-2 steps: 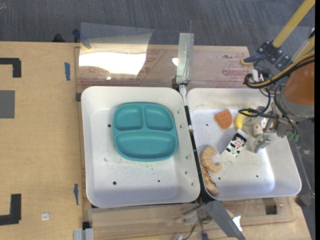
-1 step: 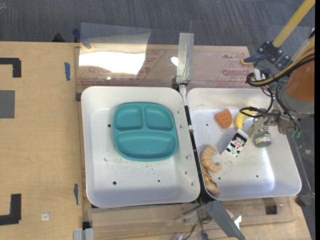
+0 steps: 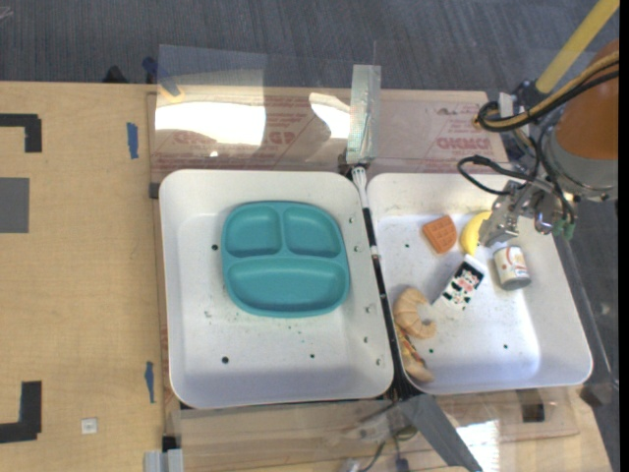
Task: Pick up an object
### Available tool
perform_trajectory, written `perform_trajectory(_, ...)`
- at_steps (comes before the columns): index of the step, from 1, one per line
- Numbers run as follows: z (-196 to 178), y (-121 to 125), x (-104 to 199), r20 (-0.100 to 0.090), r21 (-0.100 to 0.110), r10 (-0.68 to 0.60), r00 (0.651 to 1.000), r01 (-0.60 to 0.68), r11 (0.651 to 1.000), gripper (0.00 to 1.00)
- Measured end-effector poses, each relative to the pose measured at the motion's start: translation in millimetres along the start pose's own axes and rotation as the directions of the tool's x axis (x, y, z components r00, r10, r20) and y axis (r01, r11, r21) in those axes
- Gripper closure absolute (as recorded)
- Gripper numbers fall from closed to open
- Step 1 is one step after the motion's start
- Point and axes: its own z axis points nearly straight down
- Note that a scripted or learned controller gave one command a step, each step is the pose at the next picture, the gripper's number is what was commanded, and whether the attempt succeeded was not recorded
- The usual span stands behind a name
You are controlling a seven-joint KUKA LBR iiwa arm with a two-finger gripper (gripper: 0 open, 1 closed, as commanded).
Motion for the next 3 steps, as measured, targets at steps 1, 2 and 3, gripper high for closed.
perform_trajectory(1,-49.1,40.1,111.1,-0.003,-0.002,0.077,0.997,-0.077,0.997,1.00)
perform_trajectory(2,-39.7,2.7,126.9,-0.010,-0.002,-0.401,0.916,0.401,0.916,1.00)
perform_trajectory(3,-3.8,56.7,119.4,-0.015,0.001,-0.022,1.000,0.022,1.000,1.00)
